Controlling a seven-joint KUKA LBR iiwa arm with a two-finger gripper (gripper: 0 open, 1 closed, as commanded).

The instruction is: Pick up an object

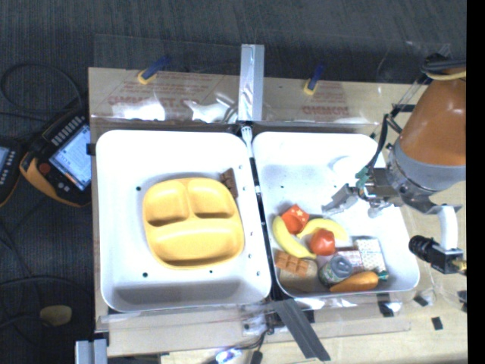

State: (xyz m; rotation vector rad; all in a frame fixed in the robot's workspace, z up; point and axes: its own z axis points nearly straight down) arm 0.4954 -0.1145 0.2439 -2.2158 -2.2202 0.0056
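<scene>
**Visitor:** Several small things are heaped in the near corner of the right bin, aren't they?

**Guide:** Yes. Nearest us lie a carrot, a grey can and a brown waffle piece; just behind them sit a banana, two red pieces and a patterned packet, all touching or nearly so.

**Visitor:** What could spoil a pick?

**Guide:** I judge crowding is the danger. Fingers coming down into that heap could land on two items at once, or nudge the round can or a red piece aside so they close on nothing. The banana's curve may also slip out.

**Visitor:** And the arm?

**Guide:** It reaches in from the right, its orange band above the bin's far right edge. The gripper points left and hangs above the bin floor, just beyond the heap. Its fingers look spread apart, pinching nothing.

**Visitor:** Farther off?

**Guide:** A yellow divided tray sits in the left bin, well apart.
</scene>
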